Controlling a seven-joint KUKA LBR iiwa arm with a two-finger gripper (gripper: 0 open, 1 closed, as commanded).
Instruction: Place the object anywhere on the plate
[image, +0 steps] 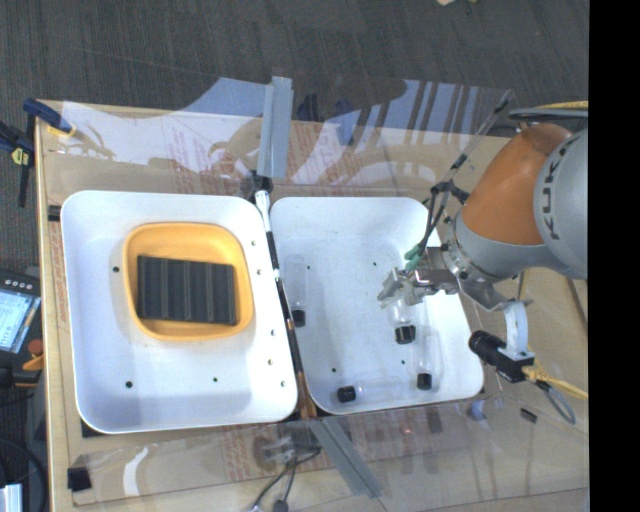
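Camera view, looking down at a slant on two shallow white bins side by side on the table (110, 150). Left bin (90, 380) carries a yellow-rimmed plate with a dark ribbed centre (186, 284), lying flat near the bin's middle; as the drop target it sits well apart from the arm.

Right bin (330, 250) has the grey arm with its orange band (510, 200) reaching in from the right. Tool (404, 292) hangs low over the bin's right half, fingers pointed down toward the floor of the bin. Whether they are spread or closed I cannot tell; glare and clutter at the tip blur them.

Likely object: a clear, tube-like piece with dark ends (427, 358), lying on the bin floor just below the tool in the view. If that reading is right, its long axis runs roughly along the bin's right wall, near end pointing toward the front edge. Nothing visibly sits between the fingers. A small dark piece (346, 394) rests near the front wall.

Judgement: pick not yet made; the tool's position suits a descent onto the object.
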